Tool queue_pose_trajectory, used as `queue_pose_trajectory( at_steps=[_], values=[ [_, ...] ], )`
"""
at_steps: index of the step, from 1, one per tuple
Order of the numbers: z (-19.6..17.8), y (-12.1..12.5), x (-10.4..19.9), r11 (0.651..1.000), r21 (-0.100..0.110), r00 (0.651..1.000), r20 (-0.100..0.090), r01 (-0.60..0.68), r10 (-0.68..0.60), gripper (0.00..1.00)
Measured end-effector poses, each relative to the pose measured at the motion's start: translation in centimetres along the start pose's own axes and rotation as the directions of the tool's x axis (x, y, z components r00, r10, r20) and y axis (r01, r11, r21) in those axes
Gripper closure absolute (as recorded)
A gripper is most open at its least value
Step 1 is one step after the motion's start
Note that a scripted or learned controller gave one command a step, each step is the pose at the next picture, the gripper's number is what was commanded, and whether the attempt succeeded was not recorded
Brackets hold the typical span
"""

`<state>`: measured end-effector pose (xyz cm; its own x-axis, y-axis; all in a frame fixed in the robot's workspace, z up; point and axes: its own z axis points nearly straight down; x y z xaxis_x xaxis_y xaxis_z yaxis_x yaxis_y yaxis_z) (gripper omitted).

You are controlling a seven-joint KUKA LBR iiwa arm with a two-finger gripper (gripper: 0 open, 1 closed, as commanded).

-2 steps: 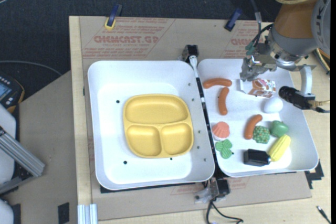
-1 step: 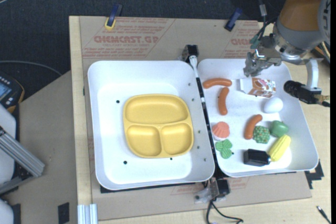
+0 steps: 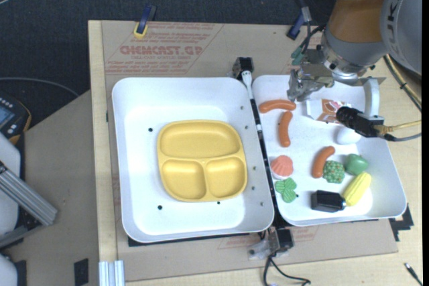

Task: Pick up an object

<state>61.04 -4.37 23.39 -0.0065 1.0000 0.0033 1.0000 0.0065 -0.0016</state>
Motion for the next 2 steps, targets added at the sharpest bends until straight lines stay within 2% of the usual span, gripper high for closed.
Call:
queue_pose_trajectory(
  at_steps=[1, 2],
  values=[
    [1.01, -0.47, -0.04, 1.000, 0.002, 1.000, 0.003, -0.006, 0.006, 1.00],
    [0.52, -0.67, -0.02, 1.000, -0.001, 1.000, 0.003, -0.007, 0.007, 1.00]
  ],
)
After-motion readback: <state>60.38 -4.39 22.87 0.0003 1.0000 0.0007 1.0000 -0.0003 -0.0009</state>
